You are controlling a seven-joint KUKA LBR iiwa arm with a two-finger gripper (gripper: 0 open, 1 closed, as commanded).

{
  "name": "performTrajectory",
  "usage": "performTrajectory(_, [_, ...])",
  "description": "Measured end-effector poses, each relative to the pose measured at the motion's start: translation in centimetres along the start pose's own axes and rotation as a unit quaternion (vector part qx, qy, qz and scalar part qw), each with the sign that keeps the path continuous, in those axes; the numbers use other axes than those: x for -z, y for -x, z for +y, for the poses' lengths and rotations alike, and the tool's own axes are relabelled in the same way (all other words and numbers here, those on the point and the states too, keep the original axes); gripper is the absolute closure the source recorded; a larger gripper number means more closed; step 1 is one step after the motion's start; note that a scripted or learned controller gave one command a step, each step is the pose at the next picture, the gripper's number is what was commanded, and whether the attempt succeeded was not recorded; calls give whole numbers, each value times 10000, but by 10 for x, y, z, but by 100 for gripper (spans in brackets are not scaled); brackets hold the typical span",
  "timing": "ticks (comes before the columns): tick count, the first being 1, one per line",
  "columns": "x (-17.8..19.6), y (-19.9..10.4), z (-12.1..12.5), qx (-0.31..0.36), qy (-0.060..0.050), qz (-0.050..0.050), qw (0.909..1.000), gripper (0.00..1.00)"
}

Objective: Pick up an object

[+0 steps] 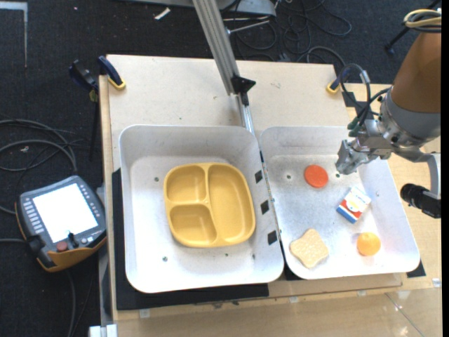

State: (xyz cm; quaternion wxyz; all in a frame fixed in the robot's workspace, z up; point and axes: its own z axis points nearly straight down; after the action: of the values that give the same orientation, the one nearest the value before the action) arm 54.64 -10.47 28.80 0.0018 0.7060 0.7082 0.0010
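1. The right bin holds 4 small things. A flat red-orange disc lies in its upper middle part, round and plain in colour.
2. A small carton, white with blue and red print, lies tilted just right and below the disc, a little apart from it.
3. A round orange ball sits lower right, near the bin's lower right rim, just below the carton.
4. A pale piece shaped like a slice of bread lies in the lower left part of this bin, close to the wall it shares with the left bin.
5. The gripper hangs at the right of the frame, over the upper part of the right bin, just right of the disc and above the carton. I cannot tell how the jaws stand, because the tip is dark and small; nothing is visible between them.
6. The left bin holds a yellow tray with 3 compartments, in the centre of the bin.
7. Open floor remains in the right bin between the disc and the bread piece, and along its upper rim. A wide band of bare white floor surrounds the tray on all sides in the left bin.
8. A grey pole goes from the top centre of the frame down to the place where the 2 bins meet.
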Motion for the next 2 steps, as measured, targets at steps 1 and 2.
performTrajectory(1, [-21,-52,-9,22,-35,14,10000,100])
performTrajectory(2, [-37,-99,-16,23,-35,13,10000,100])
